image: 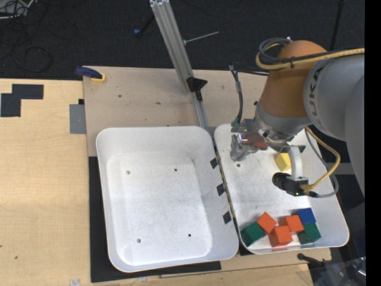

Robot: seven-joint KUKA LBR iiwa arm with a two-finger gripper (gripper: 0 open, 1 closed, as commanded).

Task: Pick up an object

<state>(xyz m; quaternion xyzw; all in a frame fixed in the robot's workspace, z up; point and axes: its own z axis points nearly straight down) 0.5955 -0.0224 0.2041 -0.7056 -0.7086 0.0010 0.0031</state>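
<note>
The arm comes in from the right over the right bin (340, 238), its orange band above the wrist. My gripper (238, 152) hangs over the upper left part of that bin, near its left wall. A yellow block (283, 160) lies just right of the gripper, partly hidden by the wrist. At the bin's near end sit a cluster of blocks: a green one (253, 233), orange ones (266, 222) (281, 236) (294, 223), a blue one (306, 215) and a dark green one (309, 235). Nothing shows between the fingers.
The left bin (107, 142) lies beside the right one, with black clips (219, 189) along their shared edge. A slanted aluminium rail (174, 40) rises behind the bins. A cable loops off the wrist on the right.
</note>
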